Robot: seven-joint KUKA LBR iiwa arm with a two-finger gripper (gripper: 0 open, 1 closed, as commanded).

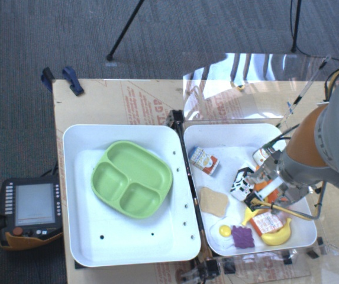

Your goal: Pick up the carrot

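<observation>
Orange carrot slants up-right between the closed gripper fingers, right bin.

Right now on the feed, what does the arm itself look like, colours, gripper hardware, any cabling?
The arm is grey with a broad orange band above the wrist. Its wrist end is grey and rounded, carrying a gripper of black and white parts. Thin dark cables loop beside the wrist, and more run along the bin's right edge.
</observation>
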